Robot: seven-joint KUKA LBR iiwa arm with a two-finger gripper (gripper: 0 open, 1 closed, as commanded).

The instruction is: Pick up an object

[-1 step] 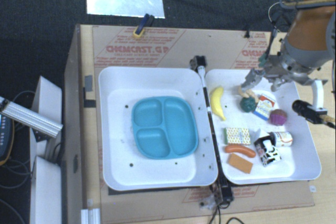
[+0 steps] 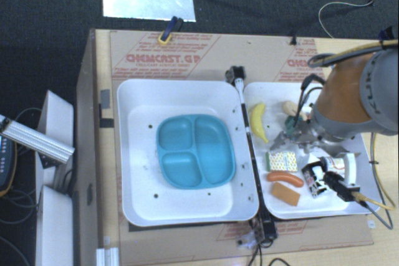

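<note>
In the right bin [image 2: 355, 209] lie a yellow banana [image 2: 258, 121], a small beige piece [image 2: 290, 108], a white packet with a dotted pattern [image 2: 282, 161], a red-orange sausage [image 2: 285, 178] and an orange wedge [image 2: 286, 194]. My gripper [image 2: 288, 136] hangs low over the middle of this bin, just above the packet's upper edge and to the right of the banana. Nothing can be seen held in it. The arm covers the right part of the bin.
The left bin [image 2: 140, 103] holds a blue divided plate [image 2: 195, 151]. A black clamp [image 2: 236, 75] sits at the top of the rim between the two bins. Cardboard lines the bench around the bins.
</note>
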